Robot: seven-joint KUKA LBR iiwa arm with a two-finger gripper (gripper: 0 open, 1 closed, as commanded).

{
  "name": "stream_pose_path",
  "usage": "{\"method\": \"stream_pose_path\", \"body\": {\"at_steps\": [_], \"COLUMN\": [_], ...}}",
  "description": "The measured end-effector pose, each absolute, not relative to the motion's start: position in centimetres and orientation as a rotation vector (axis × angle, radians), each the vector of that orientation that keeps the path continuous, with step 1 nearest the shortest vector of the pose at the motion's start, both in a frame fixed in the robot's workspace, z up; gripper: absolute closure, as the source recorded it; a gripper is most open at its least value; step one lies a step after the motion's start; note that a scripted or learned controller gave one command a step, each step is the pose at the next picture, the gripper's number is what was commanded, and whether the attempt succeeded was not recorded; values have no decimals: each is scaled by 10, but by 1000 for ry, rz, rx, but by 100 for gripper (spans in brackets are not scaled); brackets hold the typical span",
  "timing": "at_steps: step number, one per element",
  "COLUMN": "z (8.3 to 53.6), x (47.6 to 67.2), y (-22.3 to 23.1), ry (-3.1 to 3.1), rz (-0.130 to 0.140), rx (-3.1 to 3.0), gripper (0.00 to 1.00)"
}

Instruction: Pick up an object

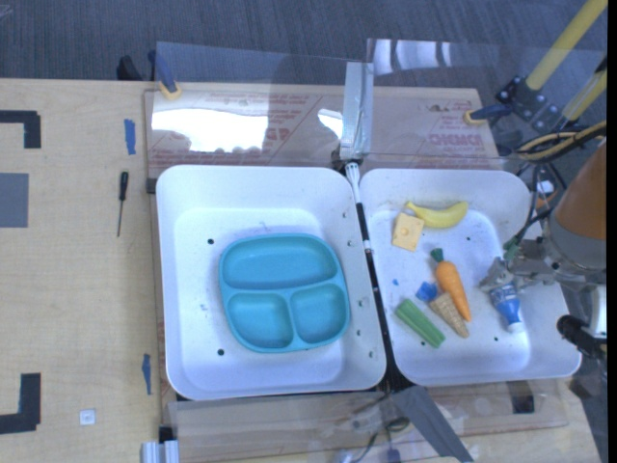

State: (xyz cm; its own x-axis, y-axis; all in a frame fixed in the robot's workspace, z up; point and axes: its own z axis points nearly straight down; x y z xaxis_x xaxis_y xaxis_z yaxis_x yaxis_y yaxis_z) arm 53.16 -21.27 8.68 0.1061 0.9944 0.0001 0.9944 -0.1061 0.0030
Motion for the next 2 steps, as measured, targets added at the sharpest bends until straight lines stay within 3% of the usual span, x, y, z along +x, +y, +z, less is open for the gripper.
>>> {"method": "stream_pose_path", "body": {"at_steps": [1,2], "z": [190,273], "x": [614,607], "y": [-141,-132], "ry": [2084,1592], "rz": [12,5], "rx": [2343,2704], "gripper": [100,100]}}
